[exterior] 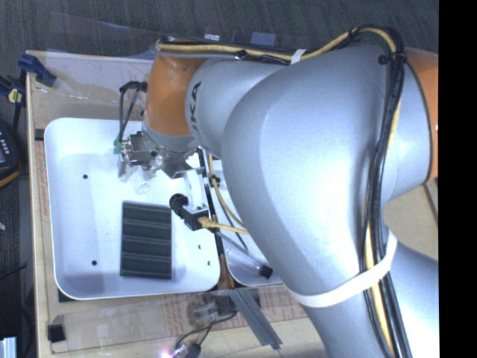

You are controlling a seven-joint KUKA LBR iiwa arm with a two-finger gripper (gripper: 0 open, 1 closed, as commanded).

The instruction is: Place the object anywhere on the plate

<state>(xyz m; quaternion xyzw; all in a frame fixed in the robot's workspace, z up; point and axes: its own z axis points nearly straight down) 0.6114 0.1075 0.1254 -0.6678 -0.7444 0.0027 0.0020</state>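
Observation:
A dark grey ribbed rectangular plate [147, 239] lies flat in the left white bin [71, 200], toward its near side. My gripper [136, 164] hangs over the upper middle of that bin, just beyond the plate's far edge and slightly left of its centre. The orange wrist band [170, 95] sits right above it. I cannot make out any object between the gripper's tips, and the loose object itself is not distinguishable. The large grey arm [313, 162] hides the bin's right part.
A sliver of the right bin [250, 273] shows under the arm. A black bracket with a yellow cable [188, 210] hangs beside the plate's right corner. Blue clamps [33, 69] sit at the bench's far left corner. Brackets [223, 308] line the near edge.

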